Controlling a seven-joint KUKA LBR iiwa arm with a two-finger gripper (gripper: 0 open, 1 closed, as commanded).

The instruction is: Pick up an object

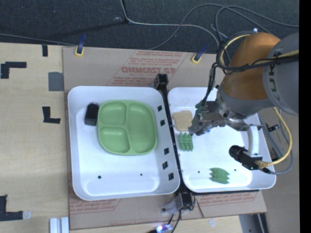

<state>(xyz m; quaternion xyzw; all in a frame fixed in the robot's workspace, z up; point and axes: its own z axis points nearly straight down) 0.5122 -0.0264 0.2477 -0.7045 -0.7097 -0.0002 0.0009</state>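
Observation:
In the right bin (228,183) lie three small things: a tan slice of bread (181,120) near the left wall, a ridged green piece (185,141) just below it, and a green pea pod (219,175) near the front. My gripper (200,126) hangs low over the right bin's left part, right beside the bread and just above the ridged green piece. The wrist hides the fingertips, and I see nothing held between them.
The left bin (85,178) holds a green divided plate (127,127) and a small black block (91,114) at the plate's left. A black divider with clips (167,130) runs between the bins. Cables (170,25) trail across the dark back area.

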